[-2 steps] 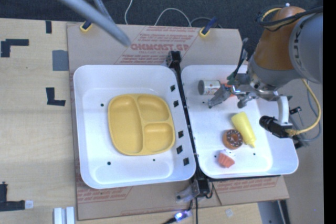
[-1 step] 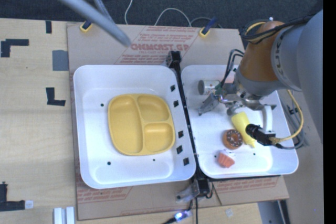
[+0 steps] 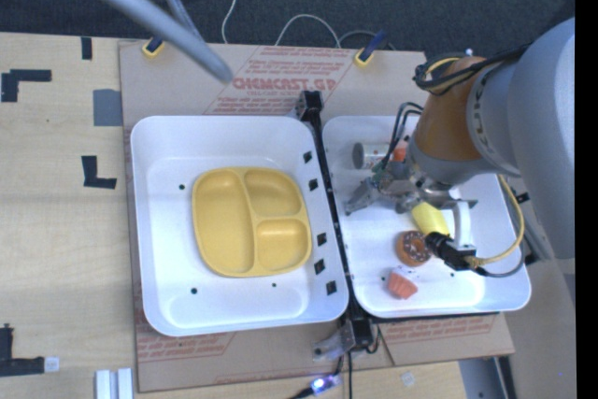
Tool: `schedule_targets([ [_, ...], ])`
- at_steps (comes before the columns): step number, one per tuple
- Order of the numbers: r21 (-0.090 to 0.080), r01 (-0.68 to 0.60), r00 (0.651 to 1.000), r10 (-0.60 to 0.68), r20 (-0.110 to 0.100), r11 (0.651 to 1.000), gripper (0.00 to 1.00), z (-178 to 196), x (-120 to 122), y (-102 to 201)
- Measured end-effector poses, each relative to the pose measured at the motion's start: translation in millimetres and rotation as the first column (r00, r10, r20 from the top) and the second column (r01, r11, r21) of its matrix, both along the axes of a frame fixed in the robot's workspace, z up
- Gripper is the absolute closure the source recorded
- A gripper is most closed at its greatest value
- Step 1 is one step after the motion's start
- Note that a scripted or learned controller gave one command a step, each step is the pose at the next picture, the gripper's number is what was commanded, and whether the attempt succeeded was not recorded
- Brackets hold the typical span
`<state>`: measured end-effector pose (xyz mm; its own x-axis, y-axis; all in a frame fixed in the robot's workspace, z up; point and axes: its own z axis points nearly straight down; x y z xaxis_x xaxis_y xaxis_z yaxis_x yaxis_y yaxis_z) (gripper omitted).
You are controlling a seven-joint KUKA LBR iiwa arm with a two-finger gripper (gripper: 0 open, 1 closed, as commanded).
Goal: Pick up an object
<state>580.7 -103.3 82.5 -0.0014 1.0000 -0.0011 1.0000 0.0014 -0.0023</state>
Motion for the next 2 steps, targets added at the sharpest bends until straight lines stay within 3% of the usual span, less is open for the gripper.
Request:
schedule_targets([
  [1,-0.001,-0.001,1.0,0.001,0.003,1.0,1.0,13,1,0],
  [2,0.001,-0.001,1.0,0.001,0.006,1.0,1.0,71,6,9],
])
